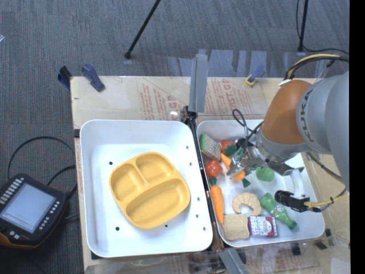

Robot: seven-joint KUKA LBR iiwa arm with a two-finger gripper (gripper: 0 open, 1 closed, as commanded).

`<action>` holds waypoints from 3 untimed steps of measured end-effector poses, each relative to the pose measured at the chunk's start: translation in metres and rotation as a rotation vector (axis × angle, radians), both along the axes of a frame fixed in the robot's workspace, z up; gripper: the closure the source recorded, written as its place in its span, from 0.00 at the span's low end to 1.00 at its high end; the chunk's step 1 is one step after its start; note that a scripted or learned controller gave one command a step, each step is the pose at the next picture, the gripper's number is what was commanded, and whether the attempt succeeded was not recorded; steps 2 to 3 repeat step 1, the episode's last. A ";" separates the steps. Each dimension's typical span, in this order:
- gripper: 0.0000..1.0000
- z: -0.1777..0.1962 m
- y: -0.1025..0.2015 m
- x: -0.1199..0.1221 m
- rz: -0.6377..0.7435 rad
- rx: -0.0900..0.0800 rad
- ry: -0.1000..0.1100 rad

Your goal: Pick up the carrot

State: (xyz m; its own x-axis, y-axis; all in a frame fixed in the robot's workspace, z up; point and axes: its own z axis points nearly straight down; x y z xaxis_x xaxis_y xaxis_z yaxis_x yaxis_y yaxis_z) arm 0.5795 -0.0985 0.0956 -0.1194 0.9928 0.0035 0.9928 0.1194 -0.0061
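Camera view: carrot point(217, 204) lies along right bin's point(316, 218) left wall, at 7 o'clock from pincer point(239, 167). Pincer state: cannot tell, buried in clutter. Risk: wall blocks one side, so carrot may slip; tomato point(213, 168) crowds approach.

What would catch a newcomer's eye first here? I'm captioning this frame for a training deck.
First the yellow divided plate, alone in the left bin. Then the grey arm with its orange band, its hand low over the toy food crowding the right bin. The carrot lies along that bin's left edge, apart from the hand.
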 end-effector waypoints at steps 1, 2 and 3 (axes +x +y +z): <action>1.00 0.094 0.064 0.049 0.295 -0.005 -0.010; 1.00 0.094 0.064 0.049 0.295 -0.005 -0.010; 1.00 0.094 0.064 0.049 0.295 -0.005 -0.010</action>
